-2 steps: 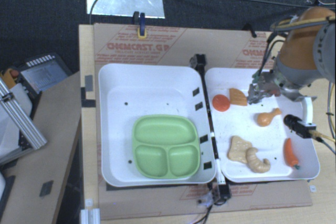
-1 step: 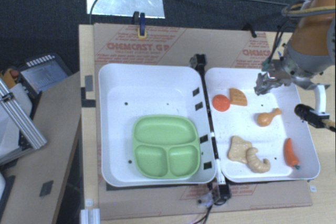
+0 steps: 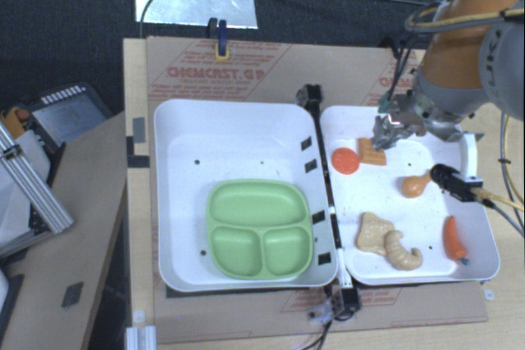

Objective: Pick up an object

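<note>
Two white bins side by side on worktop (image 3: 98,176). Left bin (image 3: 189,135) holds green divided tray (image 3: 258,227). Right bin (image 3: 484,250) holds orange wedge (image 3: 372,153), red disc (image 3: 345,161), small gourd (image 3: 414,184), beige shape (image 3: 385,240), carrot (image 3: 454,238). Gripper (image 3: 385,137) low over orange wedge, just touching; finger state cannot tell.

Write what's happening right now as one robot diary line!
gripper: over orange block, right bin | grasp: unclear | green tray: left bin

Green tray (image 3: 258,227) smooth matt plastic; white bins (image 3: 238,123) glossy plastic; bench (image 3: 271,65) matt cardboard.
</note>
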